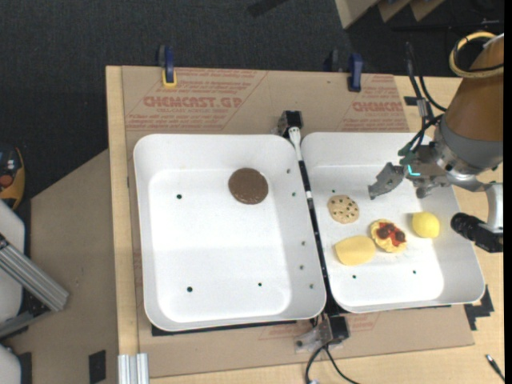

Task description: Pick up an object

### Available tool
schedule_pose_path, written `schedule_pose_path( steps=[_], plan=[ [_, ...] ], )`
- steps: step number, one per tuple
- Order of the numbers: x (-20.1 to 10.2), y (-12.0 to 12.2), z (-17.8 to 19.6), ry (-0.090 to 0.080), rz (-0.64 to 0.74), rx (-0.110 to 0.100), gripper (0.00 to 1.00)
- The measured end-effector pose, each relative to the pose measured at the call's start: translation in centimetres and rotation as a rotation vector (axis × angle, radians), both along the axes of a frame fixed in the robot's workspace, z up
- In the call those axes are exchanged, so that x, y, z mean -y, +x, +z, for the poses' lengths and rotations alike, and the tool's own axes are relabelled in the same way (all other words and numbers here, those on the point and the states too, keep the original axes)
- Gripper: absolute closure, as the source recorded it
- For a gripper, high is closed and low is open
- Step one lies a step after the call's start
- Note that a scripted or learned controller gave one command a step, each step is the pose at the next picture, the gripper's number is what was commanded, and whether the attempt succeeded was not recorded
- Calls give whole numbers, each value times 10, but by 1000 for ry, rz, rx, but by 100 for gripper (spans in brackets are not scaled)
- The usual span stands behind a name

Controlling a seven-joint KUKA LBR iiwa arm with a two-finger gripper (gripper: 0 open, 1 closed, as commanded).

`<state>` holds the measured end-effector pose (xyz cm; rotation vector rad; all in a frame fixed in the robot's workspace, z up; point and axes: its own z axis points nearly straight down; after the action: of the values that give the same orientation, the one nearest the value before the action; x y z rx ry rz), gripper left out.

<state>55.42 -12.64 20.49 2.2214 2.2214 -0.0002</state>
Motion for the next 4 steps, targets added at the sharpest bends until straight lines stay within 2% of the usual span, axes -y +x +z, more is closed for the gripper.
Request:
schedule_pose_path(
  steps=[1, 2, 3, 4],
  plan=[
    [0, 1, 11, -1, 1, 3, 100],
    [-69, 13, 211, -1, 8, 21, 100],
    [-79, 16, 101, 1, 0, -8, 100],
    [-144, 75, 64, 1, 7, 3, 100]
  ],
)
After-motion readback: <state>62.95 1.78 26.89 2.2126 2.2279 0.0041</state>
